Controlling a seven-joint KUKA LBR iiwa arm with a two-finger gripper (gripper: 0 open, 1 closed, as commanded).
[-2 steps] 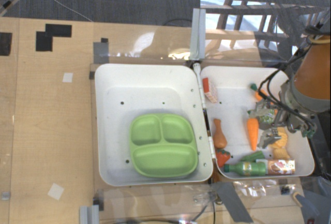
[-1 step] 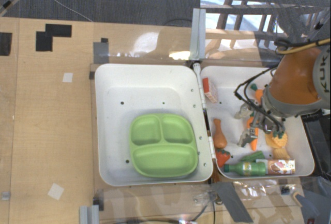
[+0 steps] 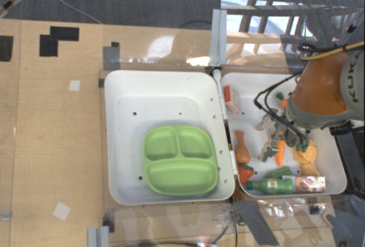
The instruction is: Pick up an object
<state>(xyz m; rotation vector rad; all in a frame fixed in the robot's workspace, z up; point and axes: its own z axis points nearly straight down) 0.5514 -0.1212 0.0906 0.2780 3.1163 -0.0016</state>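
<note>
So your gripper (image 3: 274, 148) is down in the right bin (image 3: 340, 183), fingers sitting right at a small carrot (image 3: 280, 152). Honestly can't tell whether they're actually clamped on it or just spread around it. Left of that there's a brown drumstick-looking thing (image 3: 242, 148), and along the near wall a green bottle (image 3: 274, 185) lies on its side. Over in the left bin (image 3: 122, 92) there's a green divided plate (image 3: 180, 160), near-centre.
</note>
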